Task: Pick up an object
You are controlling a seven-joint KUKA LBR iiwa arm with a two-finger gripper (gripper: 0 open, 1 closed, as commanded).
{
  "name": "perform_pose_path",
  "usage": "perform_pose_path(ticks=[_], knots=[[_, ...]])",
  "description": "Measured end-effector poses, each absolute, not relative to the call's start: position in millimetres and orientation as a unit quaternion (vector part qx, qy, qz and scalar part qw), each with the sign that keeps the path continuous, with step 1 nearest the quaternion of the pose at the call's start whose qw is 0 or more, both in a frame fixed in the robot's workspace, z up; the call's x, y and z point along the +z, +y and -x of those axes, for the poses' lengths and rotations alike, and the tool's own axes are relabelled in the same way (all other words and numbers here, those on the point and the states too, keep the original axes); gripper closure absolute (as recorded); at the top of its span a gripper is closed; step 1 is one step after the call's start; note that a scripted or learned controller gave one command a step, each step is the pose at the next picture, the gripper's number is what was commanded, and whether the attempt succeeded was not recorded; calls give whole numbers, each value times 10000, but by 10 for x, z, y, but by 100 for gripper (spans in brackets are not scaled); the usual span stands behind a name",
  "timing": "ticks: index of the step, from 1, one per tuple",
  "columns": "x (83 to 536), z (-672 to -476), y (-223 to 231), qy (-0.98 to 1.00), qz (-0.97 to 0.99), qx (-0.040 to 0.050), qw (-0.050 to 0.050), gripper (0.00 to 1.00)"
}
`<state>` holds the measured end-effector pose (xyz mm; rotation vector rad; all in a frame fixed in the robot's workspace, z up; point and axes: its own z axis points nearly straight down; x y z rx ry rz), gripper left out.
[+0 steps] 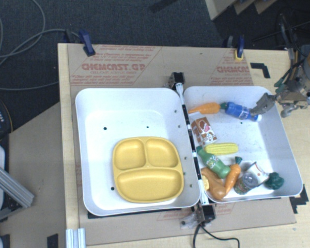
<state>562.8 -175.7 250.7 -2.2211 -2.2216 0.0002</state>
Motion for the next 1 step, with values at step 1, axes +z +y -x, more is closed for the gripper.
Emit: perform_pose_path(ticks=[1], knots=[[1575, -5645, -1052, -7092, 7050, 14, 48, 0]])
